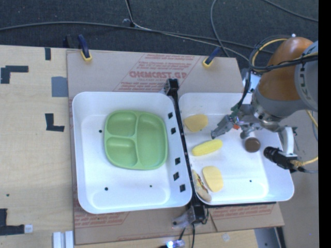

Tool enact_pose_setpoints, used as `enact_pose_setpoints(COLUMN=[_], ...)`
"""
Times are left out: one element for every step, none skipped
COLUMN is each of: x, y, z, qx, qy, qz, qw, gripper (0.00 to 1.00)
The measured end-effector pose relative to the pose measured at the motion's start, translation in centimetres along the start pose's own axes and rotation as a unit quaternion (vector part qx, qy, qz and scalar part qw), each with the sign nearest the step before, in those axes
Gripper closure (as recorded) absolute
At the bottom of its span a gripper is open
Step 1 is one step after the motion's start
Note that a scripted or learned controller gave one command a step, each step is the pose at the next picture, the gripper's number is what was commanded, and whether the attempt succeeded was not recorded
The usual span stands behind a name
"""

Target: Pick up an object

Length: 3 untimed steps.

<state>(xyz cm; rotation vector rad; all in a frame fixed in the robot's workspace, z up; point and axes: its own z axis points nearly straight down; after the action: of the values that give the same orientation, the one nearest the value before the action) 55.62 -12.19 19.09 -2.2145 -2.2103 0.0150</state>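
Two shallow white bins sit side by side on the bench. The left bin (85, 154) carries one thing: a green divided plate (136, 139) with three compartments, lying flat near the bin's middle, with bare white floor all round it, widest along the near edge.

The right bin (269, 187) carries four loose things. A round yellow piece (196, 122) lies near the far left corner, close to the divider between the bins. Below it, a yellow corn-shaped piece (207, 148) lies with its long axis running left to right, its right end tipped slightly toward the far edge. Nearer the front left corner rests a yellow-and-tan piece (212, 179), just beside a thin patterned item (199, 186) that hugs the divider wall. A small brown cylinder (252, 145) stands toward the right side, just under the wrist.

The gripper (221, 128) hangs over the bin's middle, its fingers pointing left and down toward the corn piece's right end. How far they are parted cannot be told, and nothing is seen between them. The near right part of this bin's floor is bare.
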Motion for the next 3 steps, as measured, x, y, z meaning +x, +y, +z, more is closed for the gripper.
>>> enact_pose_setpoints(x=[0.0,0.3,0.5], y=[0.3,0.3,0.9], z=[-0.8,3.5,8.1], qx=[-0.007,-0.006,-0.005], qy=[-0.001,-0.001,-0.001], qz=[-0.002,-0.002,-0.002], qw=[1.0000,1.0000,1.0000], gripper=[0.00,0.00,0.00])
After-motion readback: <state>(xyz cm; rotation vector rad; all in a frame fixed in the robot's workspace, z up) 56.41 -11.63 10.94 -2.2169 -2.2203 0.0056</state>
